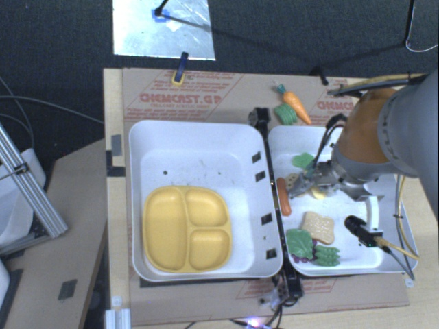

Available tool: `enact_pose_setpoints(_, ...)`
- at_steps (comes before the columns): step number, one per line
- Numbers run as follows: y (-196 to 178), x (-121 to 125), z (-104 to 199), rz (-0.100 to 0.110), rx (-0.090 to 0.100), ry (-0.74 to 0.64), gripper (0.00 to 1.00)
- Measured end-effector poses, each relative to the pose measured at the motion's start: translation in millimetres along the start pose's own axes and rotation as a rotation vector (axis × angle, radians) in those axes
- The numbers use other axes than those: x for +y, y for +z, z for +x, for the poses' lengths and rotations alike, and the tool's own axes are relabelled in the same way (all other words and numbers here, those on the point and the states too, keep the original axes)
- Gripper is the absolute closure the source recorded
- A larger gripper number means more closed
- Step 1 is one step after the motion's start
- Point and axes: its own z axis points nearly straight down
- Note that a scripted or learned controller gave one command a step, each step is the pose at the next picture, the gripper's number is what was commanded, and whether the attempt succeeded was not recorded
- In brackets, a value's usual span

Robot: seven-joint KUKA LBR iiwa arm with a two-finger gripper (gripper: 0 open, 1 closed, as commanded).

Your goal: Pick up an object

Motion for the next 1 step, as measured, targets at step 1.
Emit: enact_pose_setpoints(1,-104.3,-85.6,71.7,0.006,0.005,-0.002,0.0)
